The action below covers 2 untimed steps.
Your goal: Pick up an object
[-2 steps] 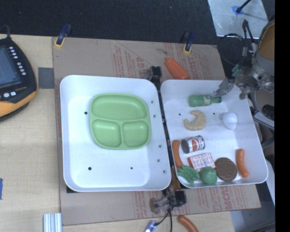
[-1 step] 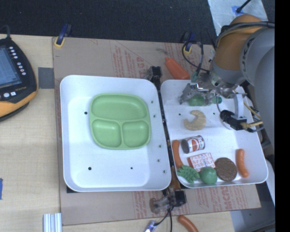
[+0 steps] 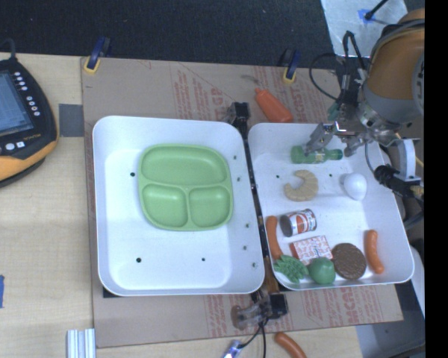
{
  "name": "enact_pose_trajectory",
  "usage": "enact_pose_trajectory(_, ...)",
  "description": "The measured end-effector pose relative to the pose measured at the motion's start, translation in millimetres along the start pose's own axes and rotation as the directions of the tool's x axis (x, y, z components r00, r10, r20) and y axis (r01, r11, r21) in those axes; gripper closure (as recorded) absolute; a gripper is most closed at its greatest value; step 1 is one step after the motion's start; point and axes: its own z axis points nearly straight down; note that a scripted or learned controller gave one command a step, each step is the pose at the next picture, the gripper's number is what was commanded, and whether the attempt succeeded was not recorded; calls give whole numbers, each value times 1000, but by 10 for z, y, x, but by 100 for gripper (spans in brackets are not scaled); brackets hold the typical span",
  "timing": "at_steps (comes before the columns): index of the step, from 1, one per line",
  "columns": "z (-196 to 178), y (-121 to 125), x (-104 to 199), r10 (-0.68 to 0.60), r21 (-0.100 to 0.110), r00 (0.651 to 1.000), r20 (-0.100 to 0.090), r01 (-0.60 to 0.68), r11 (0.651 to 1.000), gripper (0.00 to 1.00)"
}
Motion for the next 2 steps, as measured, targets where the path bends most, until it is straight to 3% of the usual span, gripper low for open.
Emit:
enact_pose_trajectory(1, -109, -433, 558, -3, 3, 1000, 0, 3, 1000, 0)
enact_pose_trajectory(2, 373, 135, 325, -2, 2, 1000, 0, 2, 1000, 0)
